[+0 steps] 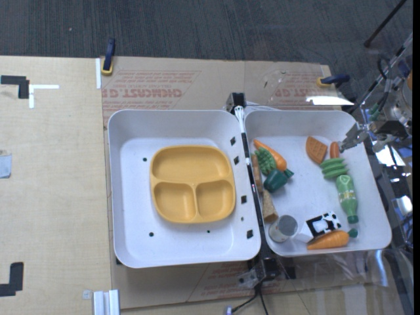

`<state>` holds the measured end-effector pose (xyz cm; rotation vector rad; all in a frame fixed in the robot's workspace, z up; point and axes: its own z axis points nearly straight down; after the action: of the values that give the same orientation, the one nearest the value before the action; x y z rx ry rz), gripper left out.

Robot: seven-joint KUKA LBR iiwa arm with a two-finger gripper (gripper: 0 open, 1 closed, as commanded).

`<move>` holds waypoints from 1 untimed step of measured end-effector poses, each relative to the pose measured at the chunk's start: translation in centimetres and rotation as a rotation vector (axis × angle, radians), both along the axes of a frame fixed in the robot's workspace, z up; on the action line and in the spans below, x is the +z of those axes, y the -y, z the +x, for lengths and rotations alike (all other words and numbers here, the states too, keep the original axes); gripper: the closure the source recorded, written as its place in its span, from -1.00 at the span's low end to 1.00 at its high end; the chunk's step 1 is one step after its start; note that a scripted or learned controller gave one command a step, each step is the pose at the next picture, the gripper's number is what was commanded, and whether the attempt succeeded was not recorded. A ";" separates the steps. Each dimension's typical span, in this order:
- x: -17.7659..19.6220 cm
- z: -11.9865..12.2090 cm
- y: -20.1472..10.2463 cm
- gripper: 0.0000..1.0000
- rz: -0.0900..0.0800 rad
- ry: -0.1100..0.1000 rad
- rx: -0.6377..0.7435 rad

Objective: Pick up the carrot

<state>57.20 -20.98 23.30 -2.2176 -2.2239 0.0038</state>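
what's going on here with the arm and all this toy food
A robot arm reaches in from the right, its gripper low over the far right part of the right bin, beside an orange slice and a green pea pod. It holds nothing visible. One carrot lies near the divider, another carrot at the near edge by a green bottle. The left bin holds a yellow divided plate.

Plate (193, 191) in left bin (125, 143); carrot (329, 240) in right bin (289, 120).
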 end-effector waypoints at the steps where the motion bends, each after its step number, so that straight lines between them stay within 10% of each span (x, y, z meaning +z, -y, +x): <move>1: -12.9 4.9 -4.8 -1.00 -0.002 0.004 0.002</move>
<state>62.09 -16.18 10.41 -2.2184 -2.2292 0.0021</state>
